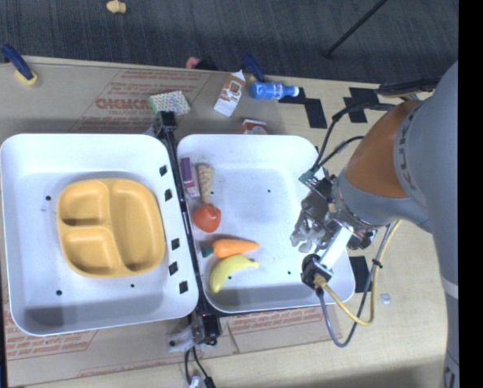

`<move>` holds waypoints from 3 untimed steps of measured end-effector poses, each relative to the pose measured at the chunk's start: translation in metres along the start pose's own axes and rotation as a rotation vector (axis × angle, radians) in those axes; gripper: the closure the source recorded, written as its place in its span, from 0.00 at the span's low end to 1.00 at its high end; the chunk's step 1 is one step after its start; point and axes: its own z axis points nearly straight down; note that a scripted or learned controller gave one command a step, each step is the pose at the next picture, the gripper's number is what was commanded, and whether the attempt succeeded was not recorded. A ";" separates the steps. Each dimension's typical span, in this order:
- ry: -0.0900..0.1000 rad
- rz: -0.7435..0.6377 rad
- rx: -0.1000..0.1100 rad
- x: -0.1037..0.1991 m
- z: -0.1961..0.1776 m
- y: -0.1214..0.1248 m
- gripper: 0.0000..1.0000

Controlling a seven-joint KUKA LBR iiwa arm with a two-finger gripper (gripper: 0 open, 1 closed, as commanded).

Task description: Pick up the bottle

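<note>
Bottle point(271, 91) lies flat behind the bins, long axis left-right, cap rightward.

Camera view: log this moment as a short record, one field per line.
left bin: holds a yellow divided tray
right bin: toy food along its left side, namely a red tomato-like piece, carrot, banana, and a purple item by the wall
bottle: blue, lying on its side on the bench beyond the right bin, outside both bins
gripper: over the right bin's right side, far from the bottle, nothing seen in it
task state: bottle not yet picked up
</note>
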 end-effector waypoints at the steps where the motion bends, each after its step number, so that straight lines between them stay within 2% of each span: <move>1: -0.001 0.143 0.003 0.029 0.000 -0.030 1.00; 2: 0.001 0.311 -0.002 -0.024 -0.001 0.024 1.00; 3: 0.001 0.302 -0.002 0.012 -0.021 -0.013 1.00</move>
